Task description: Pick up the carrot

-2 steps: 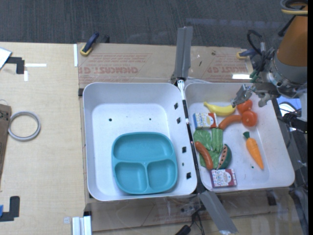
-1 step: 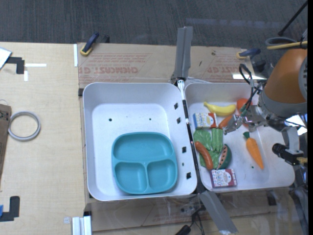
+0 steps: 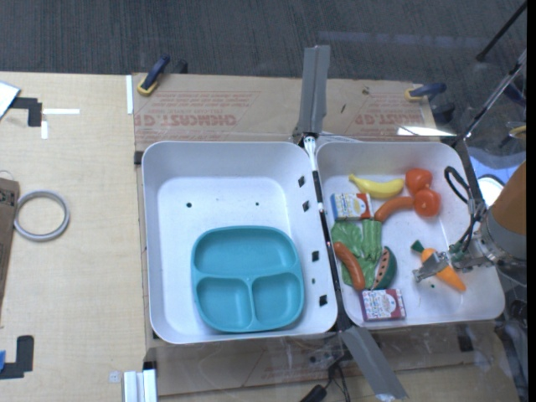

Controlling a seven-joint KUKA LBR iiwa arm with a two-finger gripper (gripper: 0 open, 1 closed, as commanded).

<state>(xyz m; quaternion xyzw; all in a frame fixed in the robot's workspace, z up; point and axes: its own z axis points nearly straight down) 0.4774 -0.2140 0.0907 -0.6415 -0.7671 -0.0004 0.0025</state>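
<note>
The carrot (image 3: 453, 279) is small and orange with a green top (image 3: 416, 246). It lies slanted on the floor of the right bin (image 3: 394, 146), near that bin's right wall. My gripper (image 3: 431, 266) reaches in from the right and sits low over the carrot's middle, so orange shows on both sides of the grey metal. The carrot rests on the bin floor. The arm's wrist (image 3: 507, 224) is at the frame's right edge.
The right bin also holds a banana (image 3: 376, 185), two tomatoes (image 3: 426, 203), a sausage (image 3: 392, 208), a small carton (image 3: 349, 206), green leaves (image 3: 361, 239), a watermelon slice (image 3: 383, 268) and a red box (image 3: 383, 306). A teal divided tray (image 3: 248, 279) lies in the left bin (image 3: 218, 153).
</note>
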